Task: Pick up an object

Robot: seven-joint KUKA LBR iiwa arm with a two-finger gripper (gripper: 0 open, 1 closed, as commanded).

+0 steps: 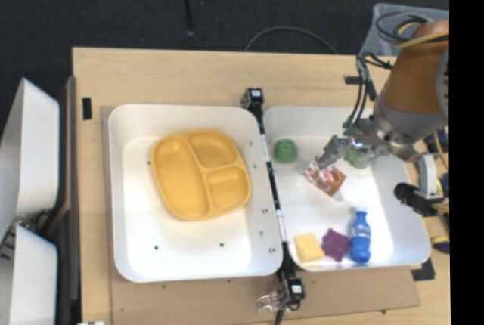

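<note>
A single fixed camera looks down at a slant from above the bench [91,82], far enough back to take in both white bins and dark floor beyond the far edge. The arm [414,82] enters from the right of the view, its gripper [333,153] over the right bin [302,119]. The left bin [128,240] lies farther from the tool, across the central divider.

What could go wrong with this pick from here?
1. The gripper sits at the edge of the red-and-white packet; a thin, flat packet may slip or get pushed aside.
2. The green ball lies close by and could roll if nudged.
3. The arm covers a greenish item, risking an unintended bump.
</note>
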